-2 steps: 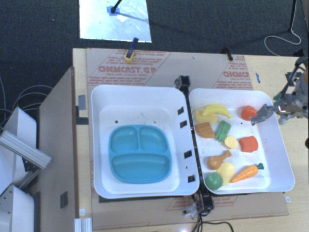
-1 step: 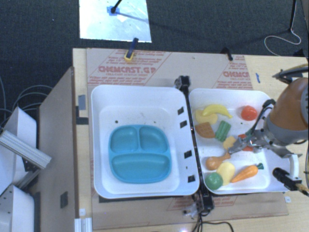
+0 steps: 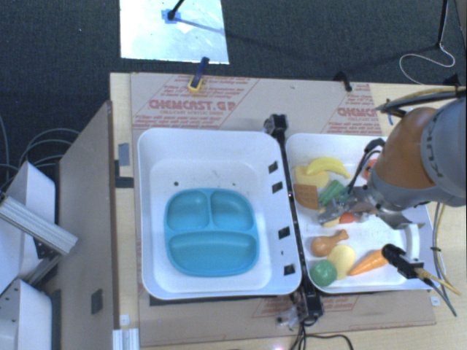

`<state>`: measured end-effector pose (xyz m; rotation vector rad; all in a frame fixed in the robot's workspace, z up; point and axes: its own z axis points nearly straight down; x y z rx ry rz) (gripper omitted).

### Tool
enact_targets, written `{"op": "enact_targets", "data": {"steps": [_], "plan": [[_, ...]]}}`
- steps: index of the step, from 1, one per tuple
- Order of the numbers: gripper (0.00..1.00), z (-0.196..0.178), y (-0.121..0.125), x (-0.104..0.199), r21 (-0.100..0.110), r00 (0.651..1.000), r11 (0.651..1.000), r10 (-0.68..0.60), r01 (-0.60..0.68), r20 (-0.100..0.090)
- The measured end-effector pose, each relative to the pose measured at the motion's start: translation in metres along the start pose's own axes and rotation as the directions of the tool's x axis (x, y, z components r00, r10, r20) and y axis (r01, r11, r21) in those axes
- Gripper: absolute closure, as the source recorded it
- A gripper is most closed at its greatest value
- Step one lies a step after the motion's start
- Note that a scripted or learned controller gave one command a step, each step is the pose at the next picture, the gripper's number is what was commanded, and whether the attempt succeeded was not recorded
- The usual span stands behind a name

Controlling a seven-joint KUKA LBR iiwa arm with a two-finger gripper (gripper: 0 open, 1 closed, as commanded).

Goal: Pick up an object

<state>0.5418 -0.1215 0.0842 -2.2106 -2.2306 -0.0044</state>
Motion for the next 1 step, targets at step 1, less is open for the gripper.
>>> {"op": "enact_targets", "data": {"steps": [1], "plan": [[0.0, 0.0004, -0.0573, 0.0389, 0.005, 1.0, 1.0, 0.007, -0.007, 0.0]]}}
